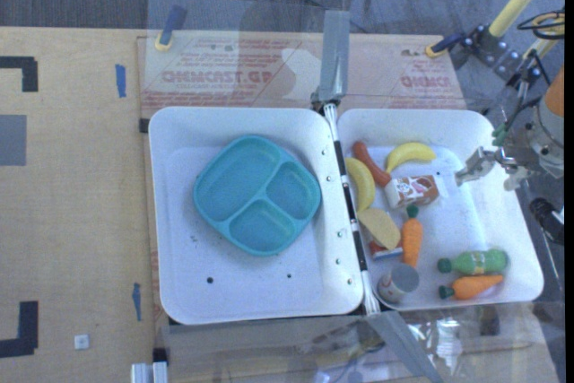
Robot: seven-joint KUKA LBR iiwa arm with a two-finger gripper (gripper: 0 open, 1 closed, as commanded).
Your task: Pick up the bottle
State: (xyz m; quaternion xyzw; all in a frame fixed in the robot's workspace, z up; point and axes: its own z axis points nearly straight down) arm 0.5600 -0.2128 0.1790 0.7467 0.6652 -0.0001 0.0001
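The bottle point(475, 262), green, lies on its side untouched in the lower right of the right bin point(448, 123), just above a carrot point(472, 286), so nothing is picked yet. The gripper point(489, 164) hangs at the bin's right rim, well apart; whether its jaws are spread I cannot tell. Open floor lies between them; the rim crowds the bottle's right.

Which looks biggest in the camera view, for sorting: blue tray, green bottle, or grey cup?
1. Blue tray, by far the largest.
2. Green bottle.
3. Grey cup, smallest, though close to the bottle.
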